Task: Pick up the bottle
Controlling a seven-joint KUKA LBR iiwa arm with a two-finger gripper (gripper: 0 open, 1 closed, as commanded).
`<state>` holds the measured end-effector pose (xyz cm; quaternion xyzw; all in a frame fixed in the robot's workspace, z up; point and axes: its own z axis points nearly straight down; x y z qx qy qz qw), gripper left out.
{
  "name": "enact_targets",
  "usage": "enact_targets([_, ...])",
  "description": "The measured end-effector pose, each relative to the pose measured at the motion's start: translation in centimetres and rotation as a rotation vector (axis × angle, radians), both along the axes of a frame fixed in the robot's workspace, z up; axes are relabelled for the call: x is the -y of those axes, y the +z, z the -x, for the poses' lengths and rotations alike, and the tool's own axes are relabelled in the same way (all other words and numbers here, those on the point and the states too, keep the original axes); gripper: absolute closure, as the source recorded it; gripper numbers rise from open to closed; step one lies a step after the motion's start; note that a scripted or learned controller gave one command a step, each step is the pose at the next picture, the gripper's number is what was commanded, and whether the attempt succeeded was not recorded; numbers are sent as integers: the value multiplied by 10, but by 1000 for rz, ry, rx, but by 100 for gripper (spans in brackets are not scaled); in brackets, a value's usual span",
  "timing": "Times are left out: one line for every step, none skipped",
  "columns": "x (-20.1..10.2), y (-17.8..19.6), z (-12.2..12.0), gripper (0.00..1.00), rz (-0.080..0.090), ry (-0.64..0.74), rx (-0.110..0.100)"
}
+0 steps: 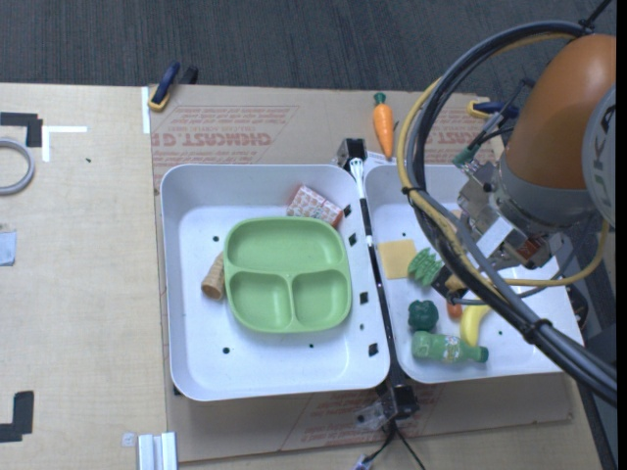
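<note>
Green bottle (449,349) lies in the right bin (549,355); arm overhead, claw seemingly hidden — can't tell its state

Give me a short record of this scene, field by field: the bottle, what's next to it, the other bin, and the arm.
bottle: green bottle lying on its side near the front of the right bin
neighbours: toy broccoli, banana, yellow cheese slice
left bin: green divided plate, cork, patterned packet
outside bins: toy carrot
arm: wrist above the right bin
</note>
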<state>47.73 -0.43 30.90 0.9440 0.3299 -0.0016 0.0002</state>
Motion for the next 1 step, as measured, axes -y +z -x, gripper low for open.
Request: enact_targets([-59,-57,0,100,0,-81,-1])
